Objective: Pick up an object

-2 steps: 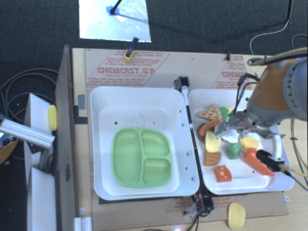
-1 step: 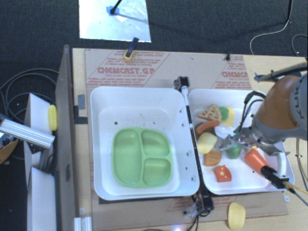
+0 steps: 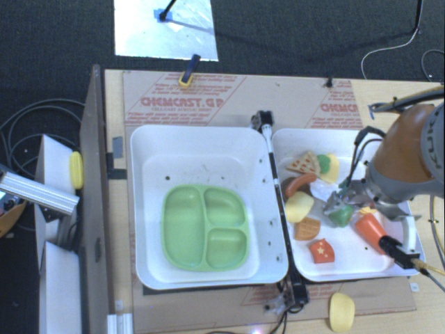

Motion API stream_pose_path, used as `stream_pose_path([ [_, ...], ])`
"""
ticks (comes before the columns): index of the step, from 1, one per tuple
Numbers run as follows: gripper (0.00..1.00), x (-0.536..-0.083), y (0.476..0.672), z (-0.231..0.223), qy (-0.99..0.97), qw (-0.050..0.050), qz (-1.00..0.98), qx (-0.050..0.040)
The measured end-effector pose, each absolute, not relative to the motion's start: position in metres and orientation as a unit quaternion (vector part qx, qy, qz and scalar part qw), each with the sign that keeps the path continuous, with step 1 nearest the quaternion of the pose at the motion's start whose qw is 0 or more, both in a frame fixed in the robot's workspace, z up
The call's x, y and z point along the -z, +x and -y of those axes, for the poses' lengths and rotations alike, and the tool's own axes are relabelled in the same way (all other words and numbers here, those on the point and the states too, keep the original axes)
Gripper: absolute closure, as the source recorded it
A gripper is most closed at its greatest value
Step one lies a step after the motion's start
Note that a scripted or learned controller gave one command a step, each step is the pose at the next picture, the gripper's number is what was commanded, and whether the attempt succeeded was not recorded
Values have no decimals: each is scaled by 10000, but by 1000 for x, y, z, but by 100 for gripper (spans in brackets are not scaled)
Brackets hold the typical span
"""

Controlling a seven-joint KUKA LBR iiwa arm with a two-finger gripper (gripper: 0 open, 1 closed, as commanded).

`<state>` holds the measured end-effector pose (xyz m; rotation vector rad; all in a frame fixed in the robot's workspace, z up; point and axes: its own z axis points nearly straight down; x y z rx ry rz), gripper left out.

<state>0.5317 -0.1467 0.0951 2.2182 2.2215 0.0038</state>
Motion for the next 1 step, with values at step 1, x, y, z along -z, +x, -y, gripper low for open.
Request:
stream_pose_path([
  [1,100,-190,577,53,7028,36,-7114,-40],
])
